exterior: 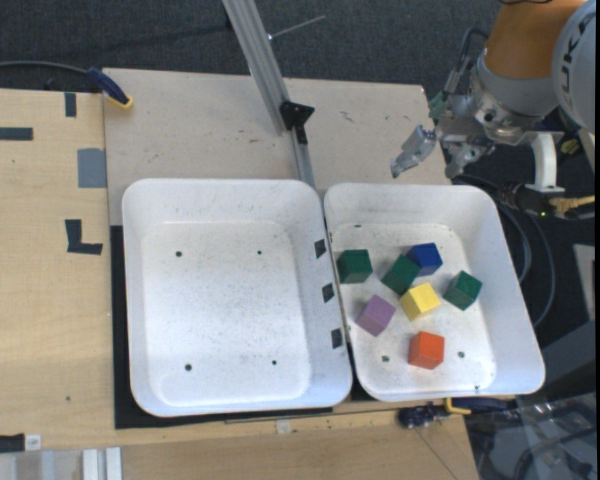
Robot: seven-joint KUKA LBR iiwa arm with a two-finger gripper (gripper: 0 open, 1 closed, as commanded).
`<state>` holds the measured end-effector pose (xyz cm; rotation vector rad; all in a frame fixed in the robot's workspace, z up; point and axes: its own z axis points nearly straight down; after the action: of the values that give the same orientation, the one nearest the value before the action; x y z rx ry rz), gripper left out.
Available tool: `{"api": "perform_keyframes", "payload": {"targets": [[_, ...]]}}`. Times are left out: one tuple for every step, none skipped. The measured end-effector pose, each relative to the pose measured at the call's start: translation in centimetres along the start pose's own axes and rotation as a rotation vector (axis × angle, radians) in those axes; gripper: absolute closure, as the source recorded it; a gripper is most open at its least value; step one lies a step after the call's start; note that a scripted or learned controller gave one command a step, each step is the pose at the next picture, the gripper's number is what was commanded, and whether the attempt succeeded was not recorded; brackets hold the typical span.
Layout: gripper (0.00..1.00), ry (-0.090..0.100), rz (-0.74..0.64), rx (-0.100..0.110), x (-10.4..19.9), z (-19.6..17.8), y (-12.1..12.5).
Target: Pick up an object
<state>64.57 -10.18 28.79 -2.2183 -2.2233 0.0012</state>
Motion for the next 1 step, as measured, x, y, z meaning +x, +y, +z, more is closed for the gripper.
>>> {"api": "perform_keyframes", "payload": {"targets": [[0.00, 0.000, 0.000, 0.000, 0.00, 0.00, 0.00]]}}
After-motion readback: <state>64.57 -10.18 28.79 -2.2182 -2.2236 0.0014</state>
